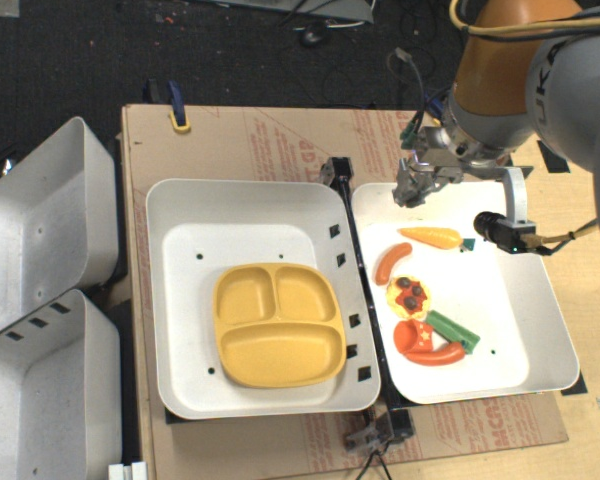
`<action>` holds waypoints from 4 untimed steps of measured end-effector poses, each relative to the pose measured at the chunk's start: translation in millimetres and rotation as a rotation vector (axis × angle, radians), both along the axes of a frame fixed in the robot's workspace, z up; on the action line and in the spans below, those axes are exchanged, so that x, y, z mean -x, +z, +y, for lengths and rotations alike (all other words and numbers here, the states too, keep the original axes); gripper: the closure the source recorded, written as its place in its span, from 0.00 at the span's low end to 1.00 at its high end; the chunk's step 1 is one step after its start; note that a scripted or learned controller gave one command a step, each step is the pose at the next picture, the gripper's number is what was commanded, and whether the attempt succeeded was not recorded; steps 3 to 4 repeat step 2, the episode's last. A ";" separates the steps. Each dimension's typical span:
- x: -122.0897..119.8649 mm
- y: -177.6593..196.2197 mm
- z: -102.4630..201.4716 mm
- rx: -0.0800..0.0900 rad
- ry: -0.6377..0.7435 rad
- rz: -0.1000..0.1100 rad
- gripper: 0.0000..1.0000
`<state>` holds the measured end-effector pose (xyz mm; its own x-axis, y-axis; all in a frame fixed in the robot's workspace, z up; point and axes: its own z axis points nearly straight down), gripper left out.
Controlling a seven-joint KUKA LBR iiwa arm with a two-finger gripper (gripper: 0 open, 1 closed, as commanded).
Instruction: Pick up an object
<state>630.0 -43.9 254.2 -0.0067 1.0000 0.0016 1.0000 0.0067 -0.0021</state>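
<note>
My gripper (412, 192) hangs over the far left corner of the right bin (540, 358), with nothing visible between its fingers. Just in front of it lies an orange carrot-shaped piece (432, 236). A red sausage (391, 262) lies to the left of that. Closer to the front sit a small yellow slice with dark toppings (409, 294), a green stick (452, 330) and a red curved pepper piece (423, 343). All these toys rest on the right bin's floor, apart from the gripper.
The left bin (180, 218) holds a yellow divided tray (278, 324). A black divider (352, 258) runs between the bins. White bins (40, 218) stand off the bench at the left.
</note>
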 end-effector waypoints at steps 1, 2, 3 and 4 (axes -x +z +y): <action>19.2 -13.5 43.0 0.001 -0.001 0.001 1.00; 41.5 -5.5 93.0 0.000 0.001 0.000 1.00; 41.5 -5.5 93.0 0.000 0.001 0.000 1.00; 41.5 -5.5 93.0 0.000 0.001 0.000 1.00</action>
